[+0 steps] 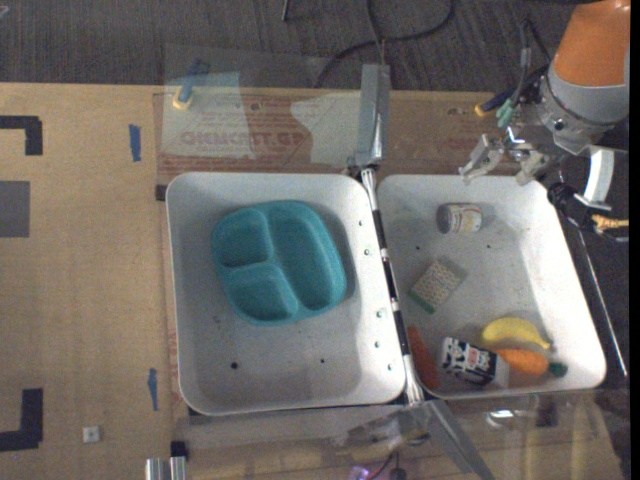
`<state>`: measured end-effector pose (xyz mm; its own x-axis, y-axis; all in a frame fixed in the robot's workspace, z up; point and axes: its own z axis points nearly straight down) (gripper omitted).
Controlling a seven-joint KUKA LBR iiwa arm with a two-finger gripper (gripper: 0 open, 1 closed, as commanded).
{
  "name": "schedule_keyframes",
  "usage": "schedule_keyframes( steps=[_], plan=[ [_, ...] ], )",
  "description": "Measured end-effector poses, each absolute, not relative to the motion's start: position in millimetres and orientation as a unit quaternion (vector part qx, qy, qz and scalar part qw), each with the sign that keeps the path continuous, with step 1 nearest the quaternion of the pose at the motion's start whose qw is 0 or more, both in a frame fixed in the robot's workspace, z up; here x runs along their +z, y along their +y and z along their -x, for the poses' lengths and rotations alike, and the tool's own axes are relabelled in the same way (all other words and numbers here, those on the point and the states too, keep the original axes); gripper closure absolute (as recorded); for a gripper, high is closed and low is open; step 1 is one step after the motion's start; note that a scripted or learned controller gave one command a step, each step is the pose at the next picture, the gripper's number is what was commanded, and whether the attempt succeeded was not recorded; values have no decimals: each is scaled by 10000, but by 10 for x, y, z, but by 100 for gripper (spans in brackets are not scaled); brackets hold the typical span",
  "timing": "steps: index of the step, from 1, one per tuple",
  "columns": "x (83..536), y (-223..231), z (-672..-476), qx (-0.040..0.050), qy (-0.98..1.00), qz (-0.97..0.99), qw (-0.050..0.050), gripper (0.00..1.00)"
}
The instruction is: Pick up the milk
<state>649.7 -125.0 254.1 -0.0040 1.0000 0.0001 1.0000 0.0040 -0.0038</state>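
Two white bins are seen side by side: the left bin (190,358) and the right bin (575,298). A teal divided plate (280,261) is shown in the left bin. In the right bin, the milk (470,361), at lower centre, is marked with a black-and-white patched pattern. A yellow banana (515,332) and an orange carrot (530,362) with a green tip are seen beside it. A green-and-white chequered sponge (438,284) and a beige-and-grey can (459,218) are shown higher up. The arm (592,48), at upper right of the frame, is coloured grey with an orange band; the gripper (503,163) is silver-grey. The bench (80,298) is tan, with blue tape marks and black corner marks.
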Motion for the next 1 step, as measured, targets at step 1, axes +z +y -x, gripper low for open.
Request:
schedule_keyframes(
  steps=[1],
  plan=[
    [1417,-987,-5905,11,-7219,6920,15,0]
  ],
)
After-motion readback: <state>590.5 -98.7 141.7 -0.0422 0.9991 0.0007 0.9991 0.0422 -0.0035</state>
